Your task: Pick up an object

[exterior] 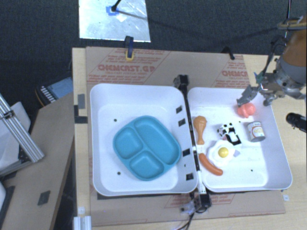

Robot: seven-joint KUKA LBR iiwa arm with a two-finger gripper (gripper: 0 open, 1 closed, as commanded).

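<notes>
Pink toy [247, 110] is lying in your right bin [276, 176], sitting at six o'clock just below your gripper [257, 96], whose spread fingers are gripping nothing.

A divided tray [146, 148] lies in the left bin [103, 97]; toy foods [222, 152] lie in the right bin [276, 169].

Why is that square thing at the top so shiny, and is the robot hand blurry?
In the camera view, the silvery sheet reflects the light, so it glares brightly; the white bins look bright too, with soft shadows along their walls; the gripper above the pink toy looks slightly soft, while the blue tray is sharper.
</notes>
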